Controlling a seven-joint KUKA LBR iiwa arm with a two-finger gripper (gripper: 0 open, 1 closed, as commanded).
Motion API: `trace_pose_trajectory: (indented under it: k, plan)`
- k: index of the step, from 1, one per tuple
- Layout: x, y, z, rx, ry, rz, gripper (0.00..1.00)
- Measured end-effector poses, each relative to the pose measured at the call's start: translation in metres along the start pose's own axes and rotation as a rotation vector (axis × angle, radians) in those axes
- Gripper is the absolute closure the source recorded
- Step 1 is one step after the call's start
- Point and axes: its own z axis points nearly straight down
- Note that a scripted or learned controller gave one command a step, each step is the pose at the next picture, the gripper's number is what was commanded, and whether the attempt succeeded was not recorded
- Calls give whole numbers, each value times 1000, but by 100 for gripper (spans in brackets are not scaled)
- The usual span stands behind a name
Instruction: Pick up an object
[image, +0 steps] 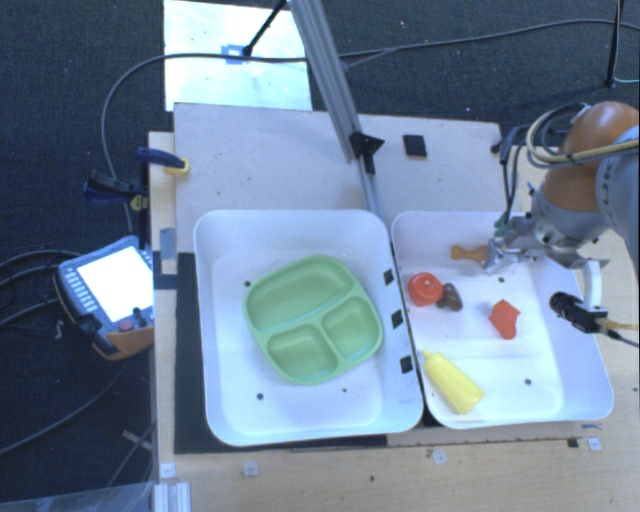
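Hidden: gripper tips blurred, grip state can't tell
Tan stick: right end under gripper, long axis left-right
Yellow bottle: points upper left

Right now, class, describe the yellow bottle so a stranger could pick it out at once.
Start at the right bin, the one without the green tray. Look to its near left corner: the yellow bottle lies there on its side. It is the only yellow, long thing; its neighbours are small red, orange and brown pieces farther back.
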Motion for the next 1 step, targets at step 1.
trace_pose_trajectory:
  k: [1]
  plan:
    - [-4,-1,-64,-2,0,1,100]
